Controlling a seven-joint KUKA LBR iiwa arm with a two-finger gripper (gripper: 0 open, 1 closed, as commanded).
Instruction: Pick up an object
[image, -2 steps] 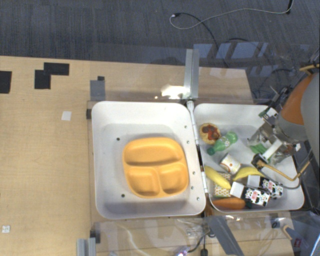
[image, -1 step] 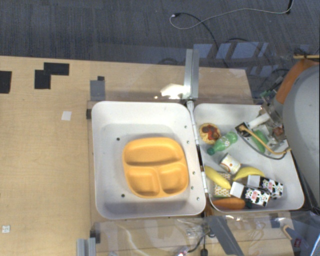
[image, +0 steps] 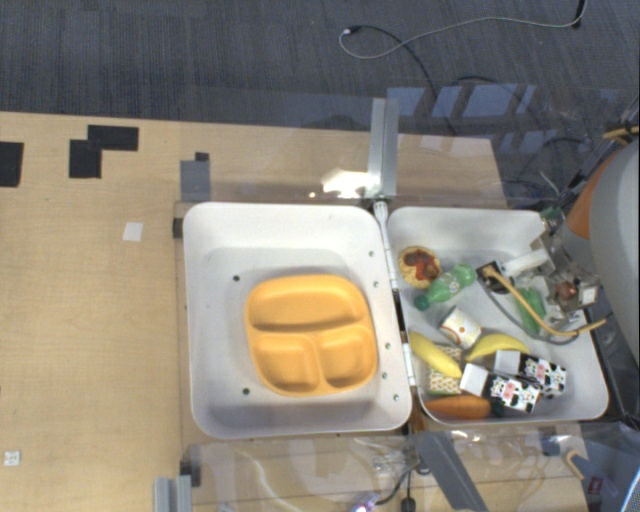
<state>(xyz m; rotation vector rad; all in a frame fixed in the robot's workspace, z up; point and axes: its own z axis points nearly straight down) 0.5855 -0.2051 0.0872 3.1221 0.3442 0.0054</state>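
**Gripper low at the right bin's right wall**

The right bin (image: 470, 222) holds the loose things on offer. A green bottle (image: 447, 285) lies on its side near the bin's left wall, with a small round dish (image: 420, 263) with something red in it just beyond, toward the far left corner. A white cup-like piece (image: 460, 325) sits near the middle. A banana (image: 435, 353) and a second banana (image: 497, 346) curve toward the near edge, where an orange carrot-like piece (image: 460, 407) lies beside patterned black-and-white boxes (image: 515, 392). A slim green piece (image: 533, 305) lies toward the right wall.

The gripper (image: 566, 292) hangs just beside that green piece (the wrist crowds this side). I cannot tell whether the jaws are released or clenched.

The left bin (image: 200, 300) carries a yellow divided tray (image: 310, 335) at its middle. Both bins rest on the tabletop (image: 80, 330).
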